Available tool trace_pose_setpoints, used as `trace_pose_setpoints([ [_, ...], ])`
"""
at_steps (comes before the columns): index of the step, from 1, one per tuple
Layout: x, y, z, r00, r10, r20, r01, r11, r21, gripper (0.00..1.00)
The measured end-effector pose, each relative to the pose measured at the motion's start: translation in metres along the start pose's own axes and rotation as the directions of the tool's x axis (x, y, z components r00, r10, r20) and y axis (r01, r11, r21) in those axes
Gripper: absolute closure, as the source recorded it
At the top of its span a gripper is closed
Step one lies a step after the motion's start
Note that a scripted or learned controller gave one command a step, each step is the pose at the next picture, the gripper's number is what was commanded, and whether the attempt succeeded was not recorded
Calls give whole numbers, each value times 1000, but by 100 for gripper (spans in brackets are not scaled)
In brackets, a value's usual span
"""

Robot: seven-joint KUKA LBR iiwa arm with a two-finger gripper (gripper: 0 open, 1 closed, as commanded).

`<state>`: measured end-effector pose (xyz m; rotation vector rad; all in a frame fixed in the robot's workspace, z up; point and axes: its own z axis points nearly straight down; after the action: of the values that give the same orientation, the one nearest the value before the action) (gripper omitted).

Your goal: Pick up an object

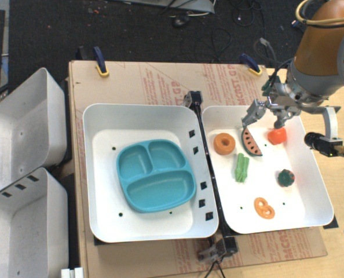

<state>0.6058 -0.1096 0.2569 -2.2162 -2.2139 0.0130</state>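
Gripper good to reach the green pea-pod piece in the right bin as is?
Probably yes. The green pea-pod piece lies flat in the open, apart from the orange donut and watermelon slice. The gripper hangs over the same bin, nothing between.

One camera is fixed above the table (137,74) and looks down on it at a slant, from far enough back that both white bins fit in whole. The left bin (97,172) sits about mid-picture, the right bin (317,172) just beside it toward the right edge. The far side of the table runs across the upper part, and beyond it lies dark floor (160,33) with loose cables. The arm (322,45) enters from the upper right corner, cut off by the border. Two more white tubs (21,126) stand off the table at the left, partly out of the picture.
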Motion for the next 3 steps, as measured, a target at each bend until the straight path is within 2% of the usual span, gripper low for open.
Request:
trace_pose_setpoints([
  [1, 0, 2, -7, 1000, -2, 1, 2, 1000, -12, 0],
  [3, -1, -9, 86, 1000, 0, 0, 0, 1000, -7, 0],
])
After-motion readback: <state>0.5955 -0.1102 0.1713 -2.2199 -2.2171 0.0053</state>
